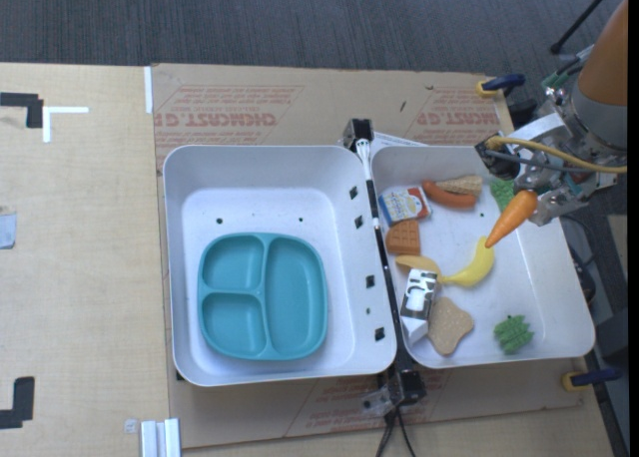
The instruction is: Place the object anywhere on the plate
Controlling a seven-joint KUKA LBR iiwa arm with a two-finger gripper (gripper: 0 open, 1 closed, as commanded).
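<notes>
Bench: brown cardboard lies under two white bins that sit side by side; a dark floor is at the far side.
Left bin (180, 245): it holds one blue-green plate (264, 296) with three parts. No food is on the plate.
Right bin, near end (559, 340): a green leafy piece (513, 333) lies by the near right corner. A slice of toast (448, 325) lies close to the wall between the bins, just beside a small black and white carton (419, 294).
Right bin, middle: a yellow banana (473, 266) lies curved, with a pale round piece (417, 264) to its left. A brown waffle square (403, 237) is just past that.
Right bin, far end: a small milk carton (403, 206) and a hot dog (453, 192) lie near the far wall.
Carrot (510, 218): it is orange and tilted, with its tip pointing down at the banana. Its thick end is at the gripper, above the right bin.
Gripper (544, 208): it looks closed on the thick end of the carrot.
Arm: grey with an orange band, it reaches in over the far right edge.
</notes>
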